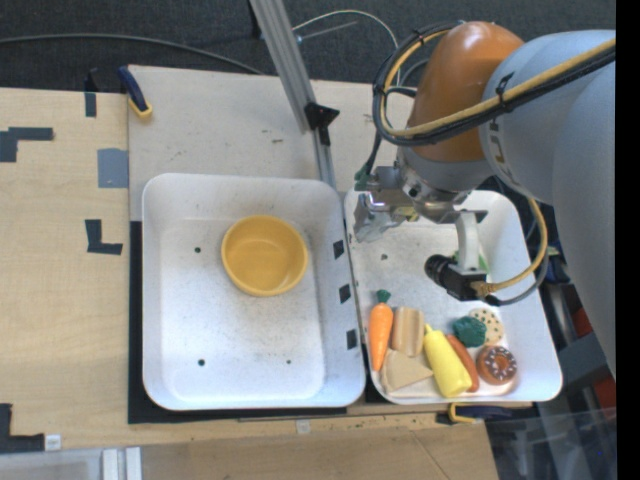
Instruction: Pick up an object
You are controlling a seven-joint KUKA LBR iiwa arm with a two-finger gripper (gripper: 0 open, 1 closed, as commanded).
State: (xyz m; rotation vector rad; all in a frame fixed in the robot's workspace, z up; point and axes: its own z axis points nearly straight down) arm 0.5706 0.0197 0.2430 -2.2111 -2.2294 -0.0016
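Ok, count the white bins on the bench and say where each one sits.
2. The left bin holds a yellow bowl. The right bin sits beside it, with toy food piled in its near corner; the arm covers part of it.

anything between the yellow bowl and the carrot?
In the camera view, bare floor of the left bin, then the two adjoining bin rims, lie between the yellow bowl and the carrot. No loose objects there.
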